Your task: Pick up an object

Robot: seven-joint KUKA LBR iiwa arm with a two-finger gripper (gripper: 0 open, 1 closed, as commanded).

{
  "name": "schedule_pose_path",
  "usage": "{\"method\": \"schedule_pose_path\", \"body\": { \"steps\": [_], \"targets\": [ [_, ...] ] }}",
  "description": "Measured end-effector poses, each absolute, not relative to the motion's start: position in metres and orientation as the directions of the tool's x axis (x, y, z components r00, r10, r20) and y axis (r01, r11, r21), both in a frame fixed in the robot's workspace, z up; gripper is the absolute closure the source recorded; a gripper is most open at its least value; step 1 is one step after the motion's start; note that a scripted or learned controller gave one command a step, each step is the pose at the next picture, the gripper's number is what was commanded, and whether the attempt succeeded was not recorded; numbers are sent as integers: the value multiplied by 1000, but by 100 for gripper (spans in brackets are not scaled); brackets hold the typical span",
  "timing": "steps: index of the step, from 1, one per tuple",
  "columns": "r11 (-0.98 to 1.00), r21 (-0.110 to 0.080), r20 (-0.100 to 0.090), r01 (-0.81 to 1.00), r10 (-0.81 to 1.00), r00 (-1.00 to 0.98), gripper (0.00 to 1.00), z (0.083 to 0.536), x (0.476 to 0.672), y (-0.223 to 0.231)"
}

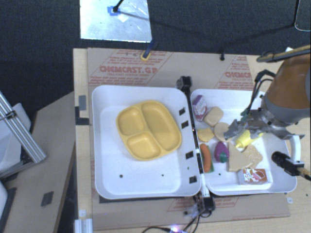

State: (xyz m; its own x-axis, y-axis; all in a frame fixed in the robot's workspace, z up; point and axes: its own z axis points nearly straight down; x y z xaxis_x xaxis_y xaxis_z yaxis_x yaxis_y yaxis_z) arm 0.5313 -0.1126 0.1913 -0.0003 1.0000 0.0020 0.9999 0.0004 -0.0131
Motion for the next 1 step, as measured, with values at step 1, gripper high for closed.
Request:
{"method": "schedule_pose_path", "body": {
  "steps": [1],
  "targets": [
    [3, 1, 0, 1000, 1000, -3, 0, 199, 534, -112]
  ]
}}
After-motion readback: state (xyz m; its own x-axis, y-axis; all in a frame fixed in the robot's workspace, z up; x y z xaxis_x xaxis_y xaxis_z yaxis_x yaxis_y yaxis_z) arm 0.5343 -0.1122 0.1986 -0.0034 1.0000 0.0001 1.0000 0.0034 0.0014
